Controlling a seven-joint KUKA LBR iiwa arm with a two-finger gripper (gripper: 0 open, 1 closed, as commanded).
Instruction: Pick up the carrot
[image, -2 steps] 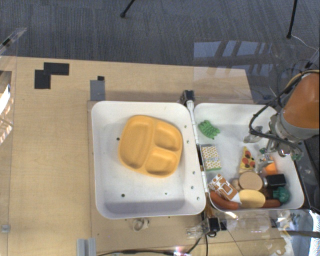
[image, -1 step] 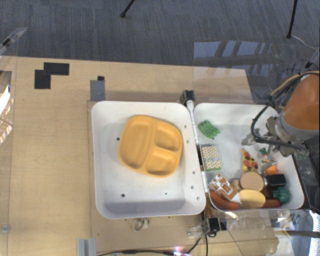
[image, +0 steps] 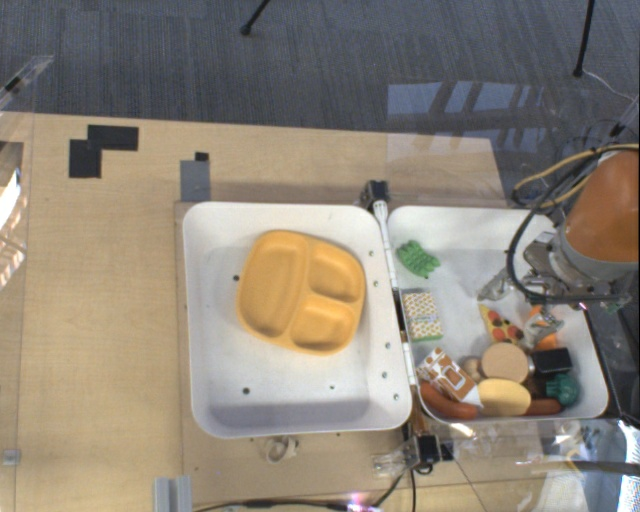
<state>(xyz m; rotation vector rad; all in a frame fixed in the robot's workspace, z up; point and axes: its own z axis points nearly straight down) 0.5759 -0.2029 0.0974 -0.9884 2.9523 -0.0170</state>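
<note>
The carrot (image: 542, 322), a small orange piece, lies in the right bin (image: 455, 235) close to its right wall. My gripper (image: 533, 296) hangs just above it, under the grey wrist and orange band of the arm, and partly covers it. From this angle I cannot make out whether anything is held.
The left bin (image: 215, 400) holds a yellow divided plate (image: 300, 290). The right bin also holds a green toy (image: 418, 259), a checkered packet (image: 423, 315), a tan disc (image: 504, 362), a yellow lump (image: 505, 397), a sausage (image: 448, 404) and a black block (image: 551, 360), crowded near the carrot.
</note>
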